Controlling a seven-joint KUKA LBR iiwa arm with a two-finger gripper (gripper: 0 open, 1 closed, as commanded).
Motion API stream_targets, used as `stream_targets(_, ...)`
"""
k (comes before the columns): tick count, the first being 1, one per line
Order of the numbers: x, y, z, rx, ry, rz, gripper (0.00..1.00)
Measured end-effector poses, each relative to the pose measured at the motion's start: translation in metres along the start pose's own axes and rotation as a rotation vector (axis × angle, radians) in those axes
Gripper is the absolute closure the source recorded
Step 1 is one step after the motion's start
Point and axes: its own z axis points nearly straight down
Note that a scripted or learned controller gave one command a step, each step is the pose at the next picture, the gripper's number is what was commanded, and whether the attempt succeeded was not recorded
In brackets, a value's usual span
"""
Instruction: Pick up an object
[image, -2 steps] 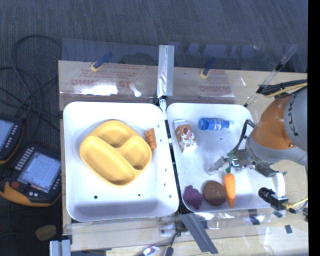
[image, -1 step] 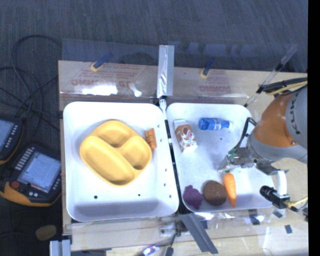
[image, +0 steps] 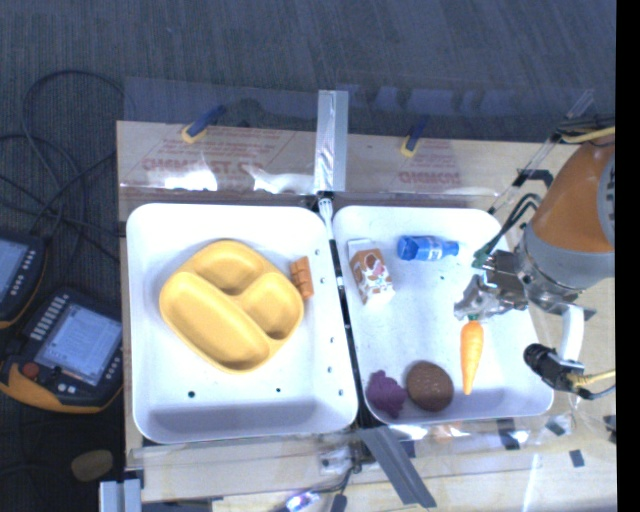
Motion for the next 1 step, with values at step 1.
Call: stream_targets(1, 0.0553, 0.0620, -0.0168, 0.001, -0.001, 0.150, 1.00)
